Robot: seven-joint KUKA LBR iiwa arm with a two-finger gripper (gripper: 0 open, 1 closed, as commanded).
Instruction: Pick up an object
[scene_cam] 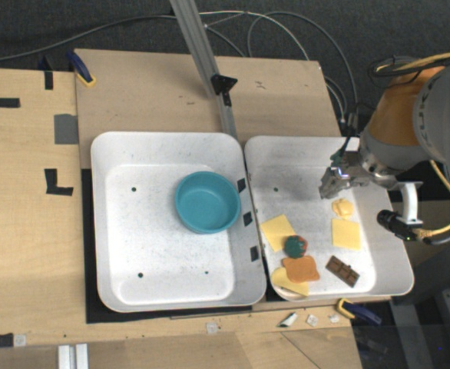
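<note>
Starting nearest the camera, the brown block (342, 270) and yellow tile (346, 234) lay lower right; above, the gripper (334, 186) hovered beside a small yellow piece (342, 207). Its jaws' state could not be told; descending squarely seemed wise.

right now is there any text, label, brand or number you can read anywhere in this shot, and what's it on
None: no readable text, number or brand anywhere.
The blue bowl, both white bins and the food pieces are unmarked.
The small white tags at the bench's front edge are too small to read.
</note>
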